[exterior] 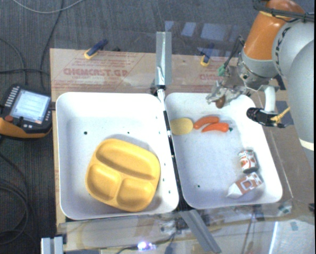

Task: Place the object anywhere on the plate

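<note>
Camera view: gripper (220, 97) hovers over far edge of right bin (263, 142), small brownish thing at its tips; fingers too small and blurred, grip state cannot tell. Yellow compartment plate (123, 173) sits in left bin (73, 136), toward near side. Right bin holds pale yellow lemon-like piece (181, 125) at left wall, two orange carrot-like pieces (211, 124) just beside it, small can (247, 161), crumpled carton (245, 186) near right corner. Arm's upper part cut off by frame.
</note>
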`<state>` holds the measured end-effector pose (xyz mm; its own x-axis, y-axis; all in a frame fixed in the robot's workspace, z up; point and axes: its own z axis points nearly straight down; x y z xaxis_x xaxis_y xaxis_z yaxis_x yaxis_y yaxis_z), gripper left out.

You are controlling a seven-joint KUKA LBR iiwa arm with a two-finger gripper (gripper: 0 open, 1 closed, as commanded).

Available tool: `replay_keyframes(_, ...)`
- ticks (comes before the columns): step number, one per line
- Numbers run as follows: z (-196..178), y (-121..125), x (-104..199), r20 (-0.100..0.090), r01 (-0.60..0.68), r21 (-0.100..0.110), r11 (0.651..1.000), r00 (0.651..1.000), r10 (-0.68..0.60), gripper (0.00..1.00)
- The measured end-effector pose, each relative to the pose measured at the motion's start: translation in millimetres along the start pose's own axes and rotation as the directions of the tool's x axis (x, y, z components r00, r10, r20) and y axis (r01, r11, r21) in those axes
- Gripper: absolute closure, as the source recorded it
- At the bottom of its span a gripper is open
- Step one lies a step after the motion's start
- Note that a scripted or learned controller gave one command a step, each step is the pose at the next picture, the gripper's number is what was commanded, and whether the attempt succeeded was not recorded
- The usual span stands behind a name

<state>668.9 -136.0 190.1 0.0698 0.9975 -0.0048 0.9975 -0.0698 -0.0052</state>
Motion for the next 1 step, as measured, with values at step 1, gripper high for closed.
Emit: replay_keyframes(1, -2.0, -81.5, 52.1, -0.006, 0.131, 0.001, 0.991, 0.991, -0.131, 1.00)
